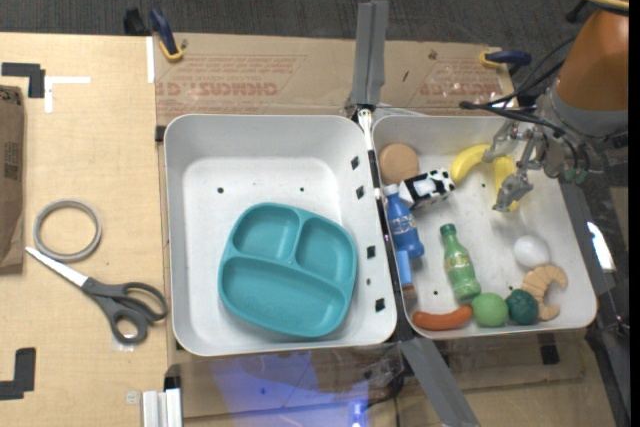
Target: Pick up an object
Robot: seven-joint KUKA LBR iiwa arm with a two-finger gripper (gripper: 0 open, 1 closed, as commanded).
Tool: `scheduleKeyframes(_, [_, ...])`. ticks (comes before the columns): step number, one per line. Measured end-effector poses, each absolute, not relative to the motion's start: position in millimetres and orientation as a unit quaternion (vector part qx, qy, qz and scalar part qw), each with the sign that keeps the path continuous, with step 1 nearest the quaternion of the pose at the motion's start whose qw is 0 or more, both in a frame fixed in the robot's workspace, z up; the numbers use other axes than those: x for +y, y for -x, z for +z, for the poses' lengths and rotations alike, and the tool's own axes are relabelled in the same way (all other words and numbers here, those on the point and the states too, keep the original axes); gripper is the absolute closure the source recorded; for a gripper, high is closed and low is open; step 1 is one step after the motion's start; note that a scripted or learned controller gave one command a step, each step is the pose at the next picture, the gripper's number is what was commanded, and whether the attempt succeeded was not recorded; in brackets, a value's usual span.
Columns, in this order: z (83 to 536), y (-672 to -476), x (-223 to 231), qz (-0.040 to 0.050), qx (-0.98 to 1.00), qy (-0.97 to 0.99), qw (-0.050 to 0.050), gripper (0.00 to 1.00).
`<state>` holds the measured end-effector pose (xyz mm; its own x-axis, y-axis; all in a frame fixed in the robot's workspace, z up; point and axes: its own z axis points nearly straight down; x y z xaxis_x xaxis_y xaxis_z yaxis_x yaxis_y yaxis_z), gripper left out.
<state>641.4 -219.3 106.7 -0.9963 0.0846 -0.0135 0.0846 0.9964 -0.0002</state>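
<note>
The right bin holds several small things. There is a yellow banana, a tan ball, a black-and-white cow toy, a blue bottle and a green bottle. A white egg, a tan pastry, a green ball, a dark green piece and a red sausage lie nearer the front. My gripper hangs over the bin's far right part, just right of the banana. A yellow piece shows beside it.
A teal divided plate lies in the left bin. Scissors and a tape roll rest on the bench to the left. A grey post stands behind the seam between the bins. Cardboard backs both bins.
</note>
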Motion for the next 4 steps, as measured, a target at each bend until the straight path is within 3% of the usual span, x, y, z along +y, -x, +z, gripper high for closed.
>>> scheduleKeyframes(1, [118.0,-643.3,-219.2,-0.0012,0.999,-0.042,0.011,1.00])
scheduleKeyframes(2, [117.9,-643.3,-219.1,-0.0012,0.999,-0.042,0.011,0.00])
scheduleKeyframes(3, [99.2,-649.6,-224.3,-0.0011,0.999,-0.052,0.001,0.00])
scheduleKeyframes(4, [97.0,-640.9,-223.3,-0.0014,0.999,-0.053,0.003,0.00])
